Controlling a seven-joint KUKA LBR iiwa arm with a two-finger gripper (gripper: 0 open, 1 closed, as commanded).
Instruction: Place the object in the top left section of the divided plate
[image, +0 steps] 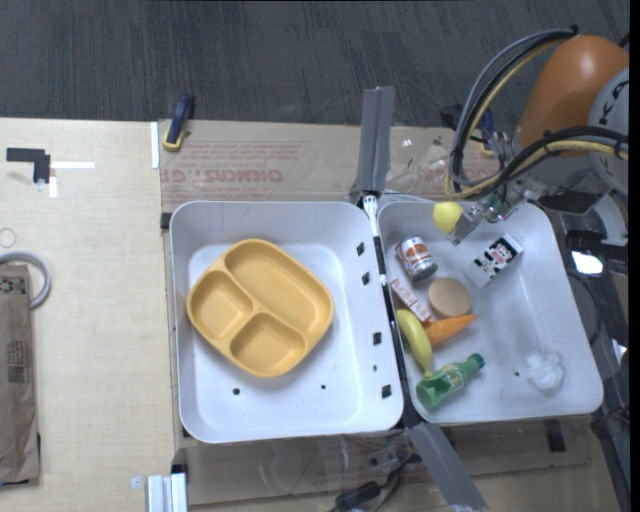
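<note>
Two white bins sit side by side: the left bin (200, 400) holds one yellow divided plate (260, 306), all three sections bare, awaiting delivery. The gripper (462, 225) hangs over the right bin (560, 390), touching one small yellow ball (446, 214); whether it grips, I cannot tell.

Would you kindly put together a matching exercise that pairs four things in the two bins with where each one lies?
Things:
1. divided plate
2. green bottle
3. can
4. yellow ball

Places:
A. near the front edge of the right bin
B. at the back edge of the right bin, beside the gripper
C. in the middle of the left bin
D. in the right bin, just above the round tan disc

Pairs: 1-C, 2-A, 3-D, 4-B
</note>
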